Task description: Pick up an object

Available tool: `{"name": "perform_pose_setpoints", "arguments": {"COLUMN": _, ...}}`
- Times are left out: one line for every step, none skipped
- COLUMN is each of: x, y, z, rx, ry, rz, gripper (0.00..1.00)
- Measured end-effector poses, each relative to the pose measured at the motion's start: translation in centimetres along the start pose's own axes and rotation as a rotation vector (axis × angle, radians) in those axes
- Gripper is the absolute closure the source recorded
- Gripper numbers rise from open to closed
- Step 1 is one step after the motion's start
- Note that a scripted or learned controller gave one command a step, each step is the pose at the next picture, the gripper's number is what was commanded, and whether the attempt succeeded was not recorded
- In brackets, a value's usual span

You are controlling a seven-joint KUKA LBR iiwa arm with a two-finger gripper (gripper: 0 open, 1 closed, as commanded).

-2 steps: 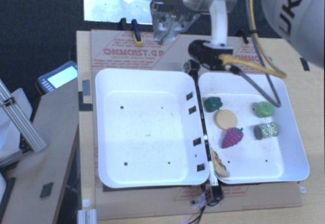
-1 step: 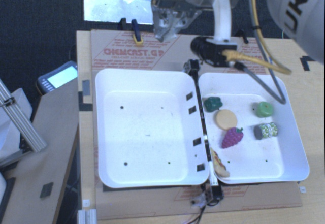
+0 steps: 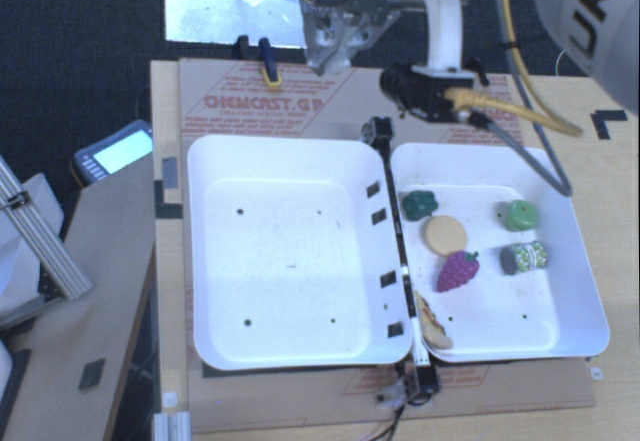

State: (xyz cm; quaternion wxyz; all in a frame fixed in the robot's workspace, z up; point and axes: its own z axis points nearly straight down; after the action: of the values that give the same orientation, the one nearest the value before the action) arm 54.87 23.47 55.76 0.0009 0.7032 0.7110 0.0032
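Below the gripper (image 3: 328, 47), the left bin (image 3: 290, 254) lies open; toys crowd the right bin (image 3: 560, 299), seemingly apart.

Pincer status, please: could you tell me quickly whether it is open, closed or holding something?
Pincer: cannot be told; it hangs above the bench behind the bins, with nothing visibly held.

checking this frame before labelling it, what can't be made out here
- Gripper, camera view: blurred and dark at the top of the frame, so its state is unclear.
- Yellowish object at the right bin's lower left corner: partly hidden by the rim between the bins, kind unclear.
- Small striped object: too small to identify.
- Arm: cut off by the top edge.
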Motion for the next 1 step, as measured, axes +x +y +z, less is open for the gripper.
{"name": "perform_pose_setpoints", "arguments": {"x": -0.2, "y": 0.56, "z": 23.39, "rx": 0.021, "ry": -0.01, "rz": 0.011, "gripper": 1.0}}
